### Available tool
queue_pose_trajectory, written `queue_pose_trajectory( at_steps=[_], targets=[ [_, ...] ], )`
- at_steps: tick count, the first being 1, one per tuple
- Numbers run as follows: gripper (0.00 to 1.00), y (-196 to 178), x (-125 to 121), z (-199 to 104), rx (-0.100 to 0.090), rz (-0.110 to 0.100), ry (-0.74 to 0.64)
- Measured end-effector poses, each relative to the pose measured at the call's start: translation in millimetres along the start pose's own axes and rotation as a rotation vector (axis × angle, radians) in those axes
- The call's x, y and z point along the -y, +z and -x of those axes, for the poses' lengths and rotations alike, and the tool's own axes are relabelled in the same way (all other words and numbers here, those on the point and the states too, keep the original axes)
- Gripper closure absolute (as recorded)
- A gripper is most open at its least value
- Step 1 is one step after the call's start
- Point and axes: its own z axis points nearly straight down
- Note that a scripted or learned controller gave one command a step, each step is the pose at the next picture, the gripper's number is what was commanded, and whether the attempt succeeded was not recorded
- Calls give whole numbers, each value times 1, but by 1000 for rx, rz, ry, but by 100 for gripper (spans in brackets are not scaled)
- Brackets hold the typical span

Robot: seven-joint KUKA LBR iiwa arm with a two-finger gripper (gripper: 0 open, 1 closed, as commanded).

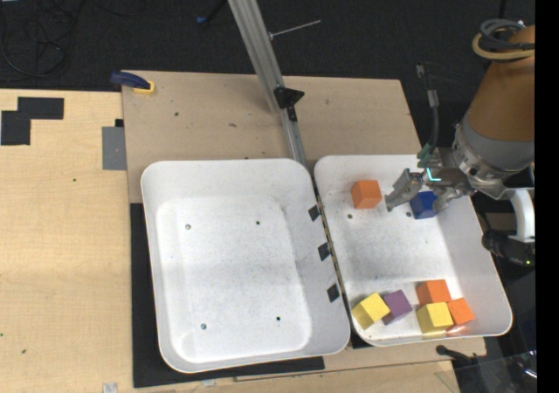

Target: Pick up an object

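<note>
My gripper [417,196] reaches in from the right over the far part of the right bin [397,243]. A blue block [424,205] sits right at the fingertips, partly covered by them; I cannot see if it is between them. To its left, an orange cube [366,193] rests on the bin floor. In the bin's near corner cluster a yellow block [372,307], a purple block [396,303], an orange block [431,291], another yellow block [434,317] and an orange block [459,311].
The left bin [231,260] lies beside the right one, joined by black clips [321,250]. A slanted aluminium rail [258,37] rises behind the bins. A blue and yellow clamp [133,81] sits at the bench's far left corner.
</note>
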Motion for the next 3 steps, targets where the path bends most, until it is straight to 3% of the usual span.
queue_pose_trajectory(
  at_steps=[1,3],
  targets=[
    [0,-2,0,2,1,4,4],
    [0,103,9,1,1,4,5]
  ],
)
